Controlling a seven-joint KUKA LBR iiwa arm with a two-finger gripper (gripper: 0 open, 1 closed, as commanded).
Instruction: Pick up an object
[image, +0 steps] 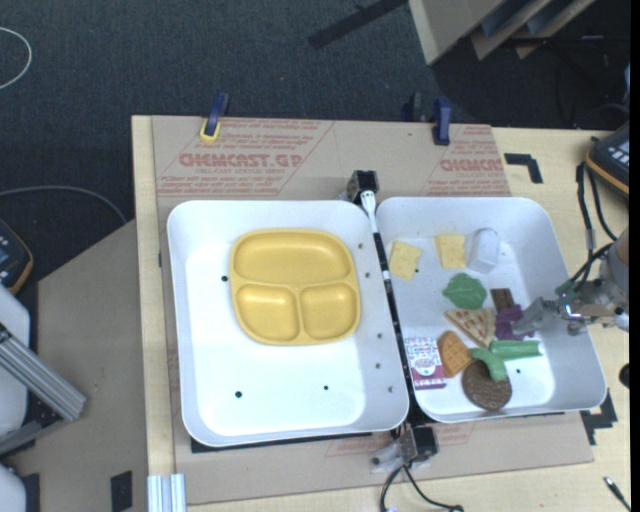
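We can't tell whether the fingers are open or closed; the gripper (548, 308) sits low at the right bin's (560, 235) right wall. It's beside the purple piece (509, 320) in the toy-food clutter, probably our target.

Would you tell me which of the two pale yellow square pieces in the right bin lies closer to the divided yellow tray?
The left pale yellow square, beside the bins' shared edge; the other pale yellow square lies further right of the divided yellow tray.

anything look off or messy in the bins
Nothing looks spilled or broken. The toy food in the right bin is jumbled, some pieces overlapping, near the gripper. The yellow divided plate lies flat in the left bin.
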